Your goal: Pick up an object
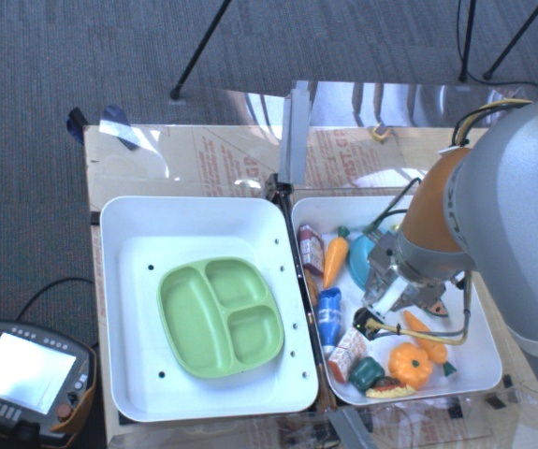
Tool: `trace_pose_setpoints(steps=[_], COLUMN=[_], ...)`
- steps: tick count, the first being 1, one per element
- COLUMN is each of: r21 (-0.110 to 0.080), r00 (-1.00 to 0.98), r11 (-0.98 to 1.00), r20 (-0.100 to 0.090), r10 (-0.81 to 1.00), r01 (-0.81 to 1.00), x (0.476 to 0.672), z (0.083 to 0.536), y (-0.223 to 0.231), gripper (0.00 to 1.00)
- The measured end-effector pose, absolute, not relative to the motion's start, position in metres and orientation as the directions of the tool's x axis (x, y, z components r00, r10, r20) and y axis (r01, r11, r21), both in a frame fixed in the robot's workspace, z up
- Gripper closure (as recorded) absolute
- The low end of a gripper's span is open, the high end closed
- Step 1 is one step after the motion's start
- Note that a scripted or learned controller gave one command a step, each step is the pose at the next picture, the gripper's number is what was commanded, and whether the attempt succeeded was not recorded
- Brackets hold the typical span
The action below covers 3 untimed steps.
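My gripper (381, 299) hangs low over the middle of the right bin (482, 352), reaching in from the right. Toys lie around it: an orange carrot (336, 256) and a light blue piece (360, 249) toward the back. A blue bottle (328, 312) lies just to its left. An orange pumpkin (411, 363), a second carrot (424, 329), a dark green piece (365, 373) and a red and white packet (345, 354) lie toward the front. I see nothing between its fingers.
The left bin (128, 241) holds a green divided plate (220, 316). A dark red packet (311, 247) lies by the right bin's left wall, and a yellow piece (390, 392) at its front rim. The big grey arm (502, 223) covers the bin's right side.
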<state>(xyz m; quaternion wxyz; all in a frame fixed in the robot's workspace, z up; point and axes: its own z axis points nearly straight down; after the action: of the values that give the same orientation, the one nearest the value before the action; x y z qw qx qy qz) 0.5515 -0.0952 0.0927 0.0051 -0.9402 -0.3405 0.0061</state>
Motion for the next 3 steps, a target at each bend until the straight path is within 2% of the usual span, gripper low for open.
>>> trace_pose_setpoints(steps=[1,2,3], r21=[-0.005,-0.003,-0.007], r00=[0.835,0.925,0.922], r11=[-0.835,-0.925,-0.922], r20=[-0.004,-0.003,-0.013], r10=[0.55,0.379,0.387], r01=[0.55,0.379,0.387], x=[0.551,0.543,0.523], z=[0.109,0.187,0.117], y=[-0.087,-0.017,-0.101], gripper=[1.0,1.0,1.0])
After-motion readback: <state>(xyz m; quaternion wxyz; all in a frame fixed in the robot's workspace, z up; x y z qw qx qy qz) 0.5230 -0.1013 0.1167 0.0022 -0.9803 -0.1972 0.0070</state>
